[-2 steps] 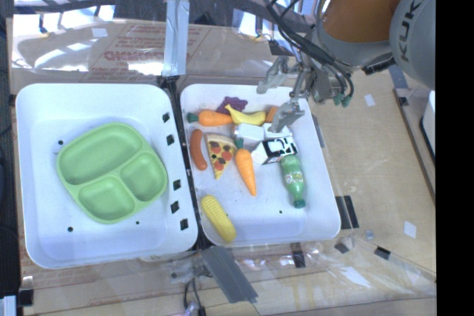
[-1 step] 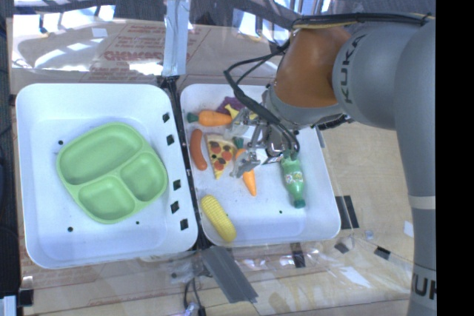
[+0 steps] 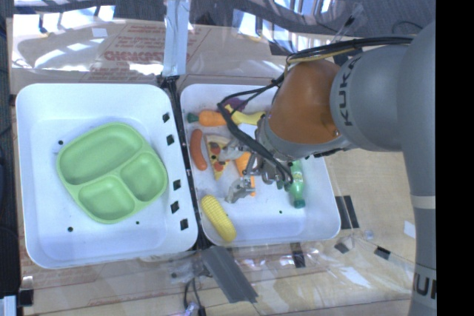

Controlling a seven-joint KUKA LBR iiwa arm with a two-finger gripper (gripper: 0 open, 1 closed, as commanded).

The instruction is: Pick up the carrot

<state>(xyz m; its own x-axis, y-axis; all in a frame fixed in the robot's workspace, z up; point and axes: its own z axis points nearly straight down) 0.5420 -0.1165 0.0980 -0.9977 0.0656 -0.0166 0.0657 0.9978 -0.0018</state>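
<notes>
The small orange plastic carrot [image 3: 211, 117], tapered and smooth with a green tip toward the bin divider, lay at the far end of the right-hand shallow white plastic bin [image 3: 318, 229]. It was apart from my gripper [image 3: 243, 189] and untouched by it. Just beside the carrot lay a curved yellow toy banana [image 3: 248, 117]. On its near side were a glossy orange-red toy sausage [image 3: 198, 149] and a wedge-shaped toy pizza slice [image 3: 215, 150].

My gripper hung low over the middle of that bin, next to the pizza slice. Whether it was open or shut could not be told, and small orange patches showed close against it that I could not identify. A green toy bottle [image 3: 297, 190] lay to one side of it. A knobbly yellow toy corn cob [image 3: 218, 218] rested near the bin's front rim.

On my grey arm [image 3: 378, 100], the letters "KU" could be read beside the rounded orange band [image 3: 304, 107]. Black cables [image 3: 244, 96] looped past the band.

The left-hand shallow white plastic bin [image 3: 37, 233] held a pale green three-compartment plate [image 3: 111, 170], tilted askew. Behind both bins lay a flattened brown cardboard sheet [image 3: 133, 48] with red printing too faint to read.
</notes>
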